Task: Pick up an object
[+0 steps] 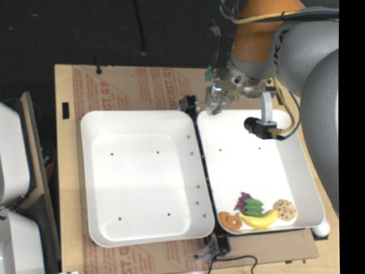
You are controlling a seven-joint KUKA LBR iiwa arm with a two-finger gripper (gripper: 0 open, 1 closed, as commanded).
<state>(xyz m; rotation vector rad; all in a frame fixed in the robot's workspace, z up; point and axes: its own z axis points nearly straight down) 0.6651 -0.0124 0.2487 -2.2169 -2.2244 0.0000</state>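
Above the far edge of the right bin: the gripper [217,104] hangs below the grey arm [296,44] and its orange band [259,24], close to the wall where the two bins meet.
Gripper state: I cannot tell; the tip is small and blurred against the bin rim, and nothing can be seen held in it.
Right bin [268,164]: white and shallow, its load gathered in the near corner.
Objects in the right bin: a yellow banana [259,220] lies along the near wall, with a green piece [254,208] and a small purple grape bunch [244,198] just behind it, an orange pretzel-like piece [230,221] touching its left end, and a speckled cookie [284,210] at its right end.
Gap between gripper and objects: well apart; the cluster sits at the near end, the gripper at the far end.
Left bin [142,173]: white, touching the right bin along one side.
Bench [131,90]: brown cardboard with red print under both bins.
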